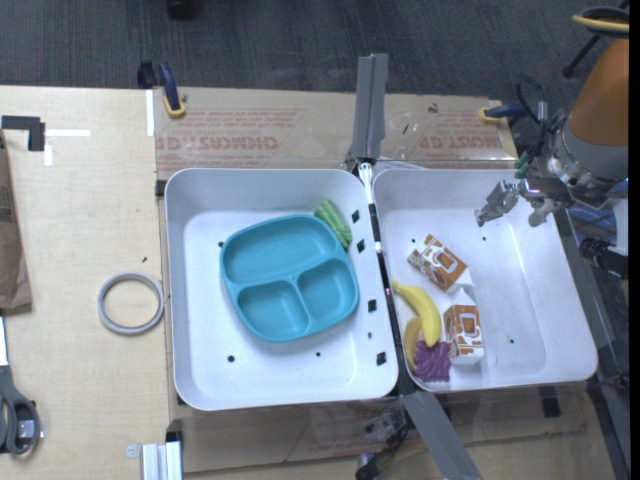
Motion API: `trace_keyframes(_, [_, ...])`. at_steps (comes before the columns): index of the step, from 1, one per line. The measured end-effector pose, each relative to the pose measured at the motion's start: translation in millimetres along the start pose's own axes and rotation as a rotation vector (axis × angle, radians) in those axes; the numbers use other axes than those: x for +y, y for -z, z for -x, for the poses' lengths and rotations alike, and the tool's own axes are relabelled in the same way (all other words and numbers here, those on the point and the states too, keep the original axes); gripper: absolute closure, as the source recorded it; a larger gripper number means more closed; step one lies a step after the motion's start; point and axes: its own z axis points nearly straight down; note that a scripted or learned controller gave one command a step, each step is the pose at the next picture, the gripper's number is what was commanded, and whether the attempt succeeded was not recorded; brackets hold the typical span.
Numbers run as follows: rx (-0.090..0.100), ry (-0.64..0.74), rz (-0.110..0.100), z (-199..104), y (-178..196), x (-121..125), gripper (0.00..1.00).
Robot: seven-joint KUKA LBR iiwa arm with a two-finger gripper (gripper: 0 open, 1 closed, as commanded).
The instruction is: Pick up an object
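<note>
The right bin holds several small items along its left side. An orange-and-white carton lies highest, a yellow banana curves below it, a second orange-and-white carton sits to the banana's right, and a purple item rests at the bottom. My gripper hangs over the upper right part of this bin, well to the right of and above the cartons. Its fingers stand open with nothing between them.
The left bin holds a blue divided plate with a green item at its upper right edge. A grey post rises behind the divider between the bins. A tape ring lies on the bench at left.
</note>
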Motion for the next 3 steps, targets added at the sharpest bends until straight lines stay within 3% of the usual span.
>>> trace_keyframes(1, [-0.001,0.06,0.001,-57.0,-68.0,12.7,0.0])
trace_keyframes(2, [-0.012,0.346,0.038,-73.5,-88.6,5.0,0.0])
trace_keyframes(3, [-0.009,0.382,0.04,-70.3,-88.8,-13.0,0.0])
